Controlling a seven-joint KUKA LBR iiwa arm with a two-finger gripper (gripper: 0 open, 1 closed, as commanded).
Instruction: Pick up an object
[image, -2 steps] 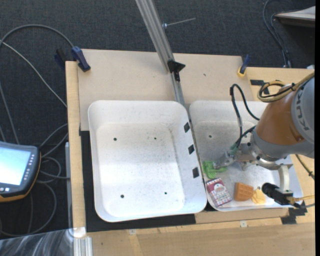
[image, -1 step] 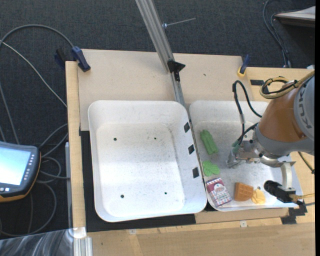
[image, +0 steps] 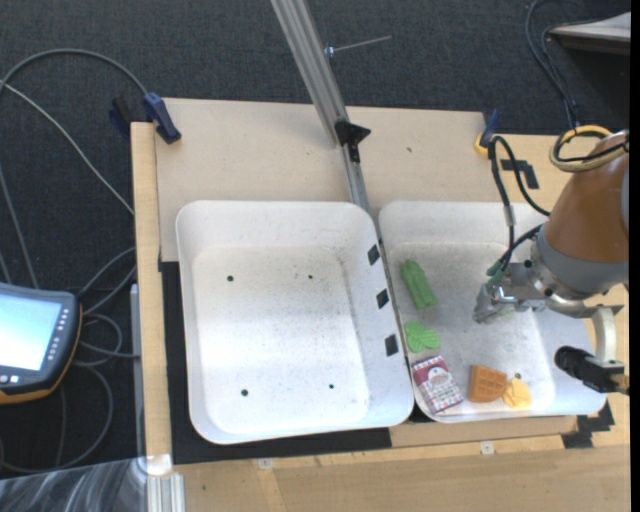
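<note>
My gripper (image: 493, 302) hangs over the middle of the right bin (image: 455, 222), its metal tip pointing left and down, with the orange-banded arm (image: 590, 215) behind it. To its left lies a green oblong piece (image: 418, 283). Below that sits a flatter green piece (image: 422, 338). Along the bin's front edge rest a red and white packet (image: 437, 385), an orange block (image: 488, 383) and a small yellow piece (image: 517, 393). Nothing is visibly held at the gripper's tip.
The left bin (image: 200, 225) lies beside the right one, with black clips (image: 381, 297) on the shared wall. A slanted metal pole (image: 318, 75) rises at the back. Cables (image: 512, 185) trail by the arm. A black fitting (image: 585, 367) juts out at the right.
</note>
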